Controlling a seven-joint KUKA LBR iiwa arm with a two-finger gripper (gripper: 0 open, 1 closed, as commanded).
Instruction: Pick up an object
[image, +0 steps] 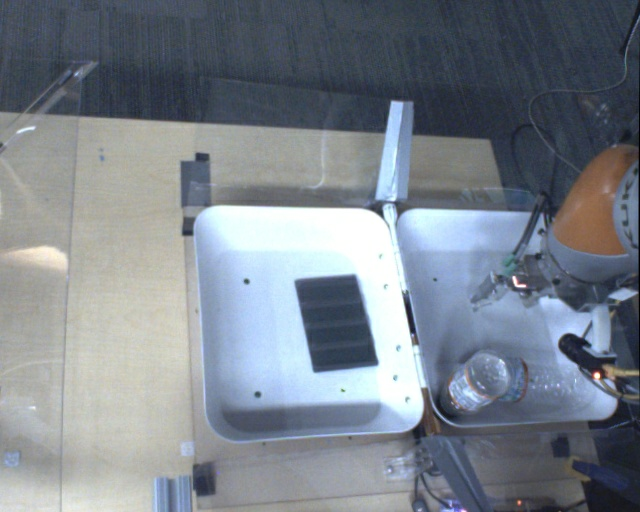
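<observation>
Left bin (225, 300): floor mostly bare around a dark ribbed block (336, 322) lying flat near the middle; room on all four sides of it. Right bin (440, 250): a clear plastic bottle (487, 381) lies on its side by the near wall, close to the divider rim. Arm (596, 215) and jaws (500, 285) occupy that bin's right and middle. Far-left corner stays open.

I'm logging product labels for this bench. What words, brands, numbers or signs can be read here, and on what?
None can be read.
Clear plastic bottle in the right bin: no legible label.
Dark ribbed block in the left bin: no print visible.
</observation>
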